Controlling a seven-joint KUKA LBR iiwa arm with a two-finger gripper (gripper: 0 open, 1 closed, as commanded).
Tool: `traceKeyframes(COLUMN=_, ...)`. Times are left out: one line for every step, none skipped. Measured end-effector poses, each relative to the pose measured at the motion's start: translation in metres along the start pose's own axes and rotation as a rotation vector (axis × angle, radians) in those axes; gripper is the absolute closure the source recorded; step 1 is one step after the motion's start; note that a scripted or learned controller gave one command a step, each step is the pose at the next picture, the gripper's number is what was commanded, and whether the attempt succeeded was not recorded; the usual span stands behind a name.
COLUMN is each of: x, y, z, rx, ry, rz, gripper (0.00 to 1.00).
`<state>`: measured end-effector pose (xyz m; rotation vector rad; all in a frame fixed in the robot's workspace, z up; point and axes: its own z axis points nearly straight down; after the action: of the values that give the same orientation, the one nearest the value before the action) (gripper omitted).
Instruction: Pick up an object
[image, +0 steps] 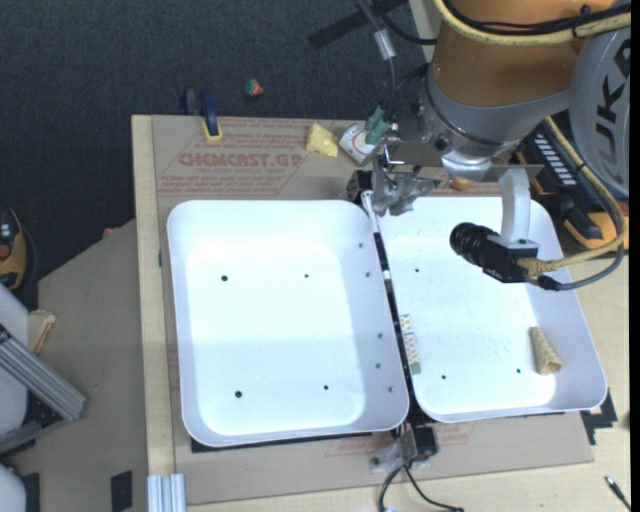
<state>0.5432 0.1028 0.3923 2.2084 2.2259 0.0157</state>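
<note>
**Q.** Which step of the task is in hand?

**A.** The approach. The arm (500, 70) reaches over the far edge of the table (250, 160), and the claw (395, 190) hangs at the far end of the seam where the left bin (190, 330) and the right bin (570, 340) meet. Whether the claw is released or clenched cannot be told here; nothing is seen held in it.

**Q.** Where is the thing to be picked up?

**A.** The likeliest candidate is a small tan cork-like piece (545, 350), lying on the floor of the right bin near its right wall and toward the near right corner, well apart from the claw. A narrow printed strip (409, 345) lies along the seam beside the dividing walls.

**Q.** What does the next move call for?

**A.** Judged from this layout, travel toward the near right corner of the right bin, then a descent centred over the tan piece, keeping off the bin wall.
</note>
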Motion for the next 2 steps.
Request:
traceKeyframes(x=0.081, y=0.028, z=0.073, rx=0.015, ry=-0.002, rz=0.002, gripper=1.0)
traceKeyframes(x=0.123, y=0.029, z=0.16, rx=0.021, ry=-0.004, rz=0.004, gripper=1.0)
